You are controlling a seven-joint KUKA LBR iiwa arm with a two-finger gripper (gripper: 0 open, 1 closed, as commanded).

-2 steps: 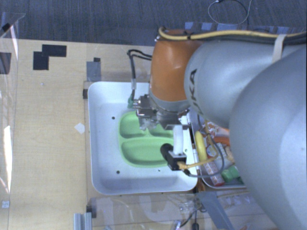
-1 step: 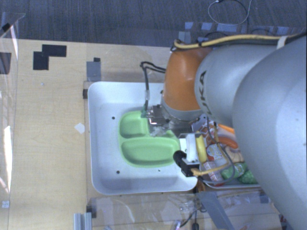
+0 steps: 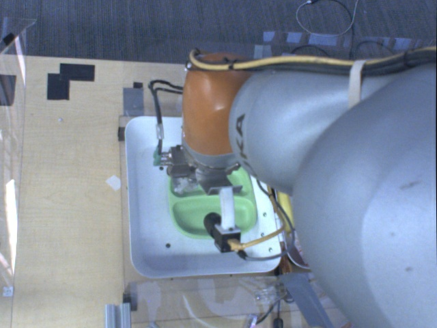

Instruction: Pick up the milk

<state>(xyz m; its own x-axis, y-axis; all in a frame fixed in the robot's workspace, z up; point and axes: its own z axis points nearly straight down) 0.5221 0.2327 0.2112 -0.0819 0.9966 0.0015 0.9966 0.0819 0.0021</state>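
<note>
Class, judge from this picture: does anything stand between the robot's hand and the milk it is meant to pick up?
It cannot be settled. The orange-banded wrist hangs over the shallow white bin and hides what lies beneath. Visible under it is a light green plastic dish; whether that blocks anything is unclear.

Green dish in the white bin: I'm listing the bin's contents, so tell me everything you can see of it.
The green dish is pale green, smooth, plastic-looking, with rounded corners and a raised rim around a shallow hollow. It lies flat, hollow up, on the floor of the white bin, toward its right side. The arm above hides its upper part; its lower left corner shows plainly.
</note>
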